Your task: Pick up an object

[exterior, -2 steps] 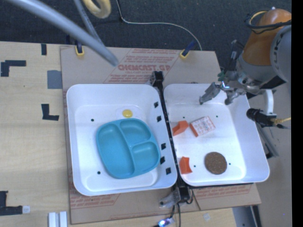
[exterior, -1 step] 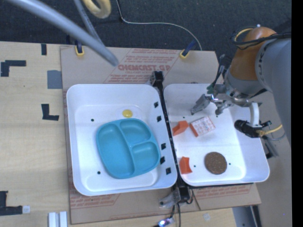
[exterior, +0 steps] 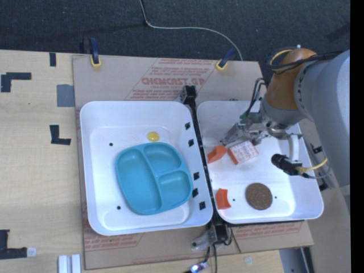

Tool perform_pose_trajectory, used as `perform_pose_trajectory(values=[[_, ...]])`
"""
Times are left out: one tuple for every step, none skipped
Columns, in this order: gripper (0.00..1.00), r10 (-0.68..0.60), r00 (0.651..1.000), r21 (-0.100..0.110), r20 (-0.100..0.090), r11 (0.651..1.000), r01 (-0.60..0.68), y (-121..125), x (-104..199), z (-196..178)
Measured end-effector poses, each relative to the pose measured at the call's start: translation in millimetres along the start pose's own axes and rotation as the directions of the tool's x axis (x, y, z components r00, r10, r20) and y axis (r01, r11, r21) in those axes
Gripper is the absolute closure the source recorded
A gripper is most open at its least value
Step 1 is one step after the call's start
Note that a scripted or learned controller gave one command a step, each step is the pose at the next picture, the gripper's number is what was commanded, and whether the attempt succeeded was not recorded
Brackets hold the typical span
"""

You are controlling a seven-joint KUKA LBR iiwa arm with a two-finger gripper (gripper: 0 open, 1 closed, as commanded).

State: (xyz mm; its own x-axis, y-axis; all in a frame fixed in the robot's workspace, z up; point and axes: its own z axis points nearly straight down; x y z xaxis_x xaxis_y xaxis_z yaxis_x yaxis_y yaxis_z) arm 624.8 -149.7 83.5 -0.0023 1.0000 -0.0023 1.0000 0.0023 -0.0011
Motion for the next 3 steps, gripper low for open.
perform_pose_trajectory(values=[[1.00, -0.001, 1.000, -0.002, -0.001, 1.000, 0.001, 1, 1, -13], [1.00, -0.001, 1.000, -0.005, -0.002, 1.000, 0.001, 4, 11, -63], [1.00, 0.000, 1.000, -0.005, -0.003, 1.000, 0.000, 4, 19, -108]])
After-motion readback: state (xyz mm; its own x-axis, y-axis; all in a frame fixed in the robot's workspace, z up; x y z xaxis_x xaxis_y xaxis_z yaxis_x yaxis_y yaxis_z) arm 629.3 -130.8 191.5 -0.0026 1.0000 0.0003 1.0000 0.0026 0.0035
